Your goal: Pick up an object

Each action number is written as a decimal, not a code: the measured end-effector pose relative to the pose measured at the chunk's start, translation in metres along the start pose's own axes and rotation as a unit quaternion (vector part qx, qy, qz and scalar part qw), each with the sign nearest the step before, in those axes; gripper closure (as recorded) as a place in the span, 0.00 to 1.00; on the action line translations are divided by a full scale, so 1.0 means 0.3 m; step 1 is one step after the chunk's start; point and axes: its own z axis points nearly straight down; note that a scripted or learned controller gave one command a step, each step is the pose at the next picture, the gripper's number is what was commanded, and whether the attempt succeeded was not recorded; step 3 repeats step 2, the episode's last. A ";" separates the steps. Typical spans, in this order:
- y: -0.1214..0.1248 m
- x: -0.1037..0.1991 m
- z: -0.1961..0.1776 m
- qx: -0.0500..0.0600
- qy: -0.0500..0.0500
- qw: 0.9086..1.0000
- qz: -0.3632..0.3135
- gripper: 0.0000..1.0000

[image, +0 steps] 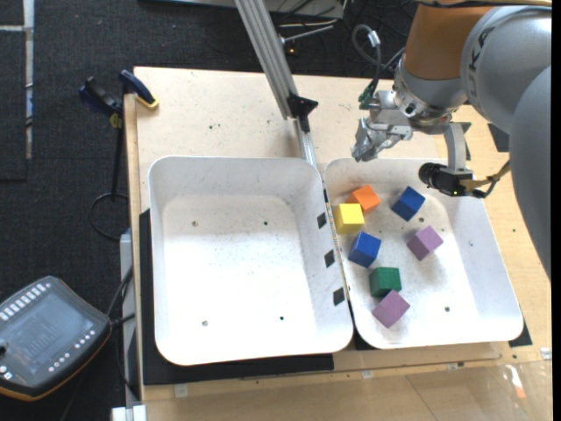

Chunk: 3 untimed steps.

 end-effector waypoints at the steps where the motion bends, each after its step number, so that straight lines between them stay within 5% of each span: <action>1: 0.012 0.167 -0.023 0.000 0.000 1.000 0.000 1.00; 2: 0.006 0.376 0.015 0.002 0.000 1.000 0.000 1.00; 3: 0.006 0.376 0.015 0.002 0.000 1.000 0.000 1.00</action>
